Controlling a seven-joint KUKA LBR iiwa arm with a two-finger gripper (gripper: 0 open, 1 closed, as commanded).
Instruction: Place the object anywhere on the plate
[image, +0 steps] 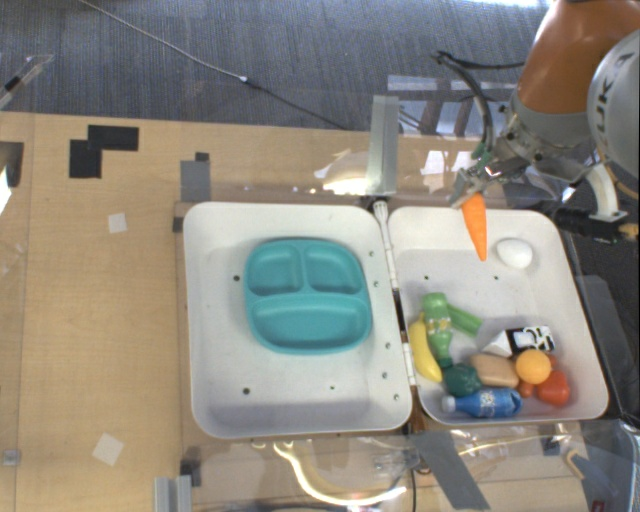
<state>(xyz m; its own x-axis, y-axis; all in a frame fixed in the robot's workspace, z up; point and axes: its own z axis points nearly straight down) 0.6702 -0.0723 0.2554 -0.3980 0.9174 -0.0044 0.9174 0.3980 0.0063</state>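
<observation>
A teal plate (305, 297) with three compartments lies in the left bin (215, 390). An orange carrot (476, 226) hangs point down over the back of the right bin (560, 240). Its thick top end sits between the fingers of my gripper (473, 190), which is shut on it. The carrot is to the right of the plate, past the wall between the bins.
A white egg (515, 253) lies just right of the carrot. At the front of the right bin is a pile: green toy (440, 315), yellow banana (425, 352), blue bottle (485, 403), bread roll (497, 370), orange (533, 366), red fruit (556, 389).
</observation>
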